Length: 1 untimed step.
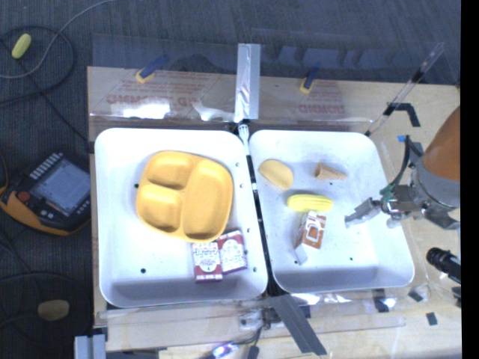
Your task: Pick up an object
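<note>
My gripper [364, 211] hangs empty, fingers apart; I'd centre over the corn cob [309, 201], then descend squarely.

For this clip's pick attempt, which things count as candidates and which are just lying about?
Candidates, in the bins:
- yellow corn cob
- small carton
- tan rounded piece
- wedge-shaped piece
- yellow divided tray
- two red boxes
The gripper is over the right bin.

Lying about:
- teach pendant
- yellow item on the floor
</note>
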Tool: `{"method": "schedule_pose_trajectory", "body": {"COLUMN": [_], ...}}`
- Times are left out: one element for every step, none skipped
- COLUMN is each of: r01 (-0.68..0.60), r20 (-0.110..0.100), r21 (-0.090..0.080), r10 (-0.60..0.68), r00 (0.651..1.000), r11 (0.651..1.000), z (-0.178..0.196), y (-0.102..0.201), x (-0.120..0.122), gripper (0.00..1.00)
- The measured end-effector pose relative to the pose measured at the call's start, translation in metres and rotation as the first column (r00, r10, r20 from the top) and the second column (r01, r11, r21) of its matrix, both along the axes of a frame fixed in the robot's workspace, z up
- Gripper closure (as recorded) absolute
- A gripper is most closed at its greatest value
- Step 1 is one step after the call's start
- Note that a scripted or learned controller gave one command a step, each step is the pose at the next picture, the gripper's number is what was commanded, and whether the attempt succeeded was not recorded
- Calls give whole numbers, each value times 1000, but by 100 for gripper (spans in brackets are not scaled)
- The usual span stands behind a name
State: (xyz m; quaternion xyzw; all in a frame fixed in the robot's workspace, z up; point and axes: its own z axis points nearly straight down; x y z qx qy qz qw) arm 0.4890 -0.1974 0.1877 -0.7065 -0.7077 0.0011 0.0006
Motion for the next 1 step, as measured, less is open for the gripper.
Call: {"method": "schedule_pose_trajectory", "body": {"r01": [-2], "r20": [0], "r21": [1], "r10": [2], "r00": [1000], "r11": [1000], "z": [8], "y": [1], "x": [1], "gripper": [100]}}
